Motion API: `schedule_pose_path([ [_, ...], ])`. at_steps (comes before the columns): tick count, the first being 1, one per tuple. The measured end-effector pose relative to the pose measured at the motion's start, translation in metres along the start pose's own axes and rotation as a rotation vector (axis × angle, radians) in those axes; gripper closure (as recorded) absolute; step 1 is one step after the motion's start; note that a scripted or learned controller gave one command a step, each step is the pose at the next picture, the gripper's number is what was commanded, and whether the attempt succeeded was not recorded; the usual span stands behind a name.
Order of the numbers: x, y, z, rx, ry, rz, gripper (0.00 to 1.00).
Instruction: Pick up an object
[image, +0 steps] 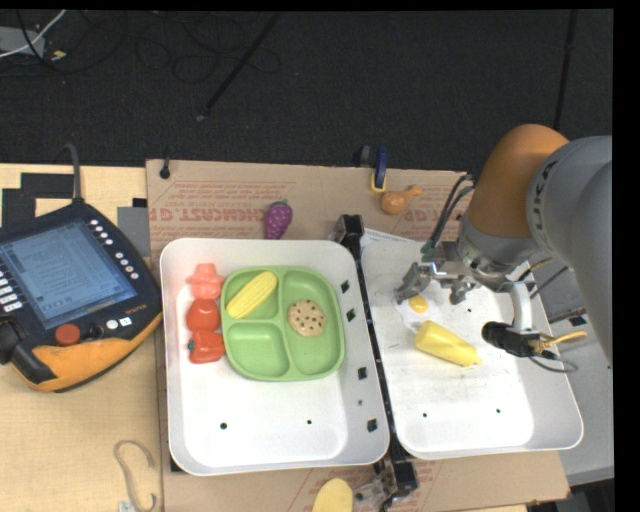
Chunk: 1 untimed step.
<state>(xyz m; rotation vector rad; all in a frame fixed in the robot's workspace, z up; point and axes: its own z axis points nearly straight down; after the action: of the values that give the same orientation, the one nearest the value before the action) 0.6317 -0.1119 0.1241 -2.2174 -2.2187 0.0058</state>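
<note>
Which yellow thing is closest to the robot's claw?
The tiny yellow piece in the right bin, right under the gripper. The yellow wedge lies lower down; the corn sits in the green tray.

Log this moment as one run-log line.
arm: over right bin | gripper: above small yellow piece, nothing seen held | yellow wedge: lying in right bin | pick: not yet done

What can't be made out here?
- pincer, camera view: too small and cluttered to tell whether it is open or shut.
- small yellow piece below it: partly covered by the pincer, so contact is unclear.
- yellow object in front of the bins: cut off by the bottom edge.
- pendant screen: cut off at the left edge, text too small.
</note>
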Motion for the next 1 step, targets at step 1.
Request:
schedule_pose_path([
  [1, 0.0034, 0.0, 0.0389, -0.001, 0.0, -0.001, 0.0],
])
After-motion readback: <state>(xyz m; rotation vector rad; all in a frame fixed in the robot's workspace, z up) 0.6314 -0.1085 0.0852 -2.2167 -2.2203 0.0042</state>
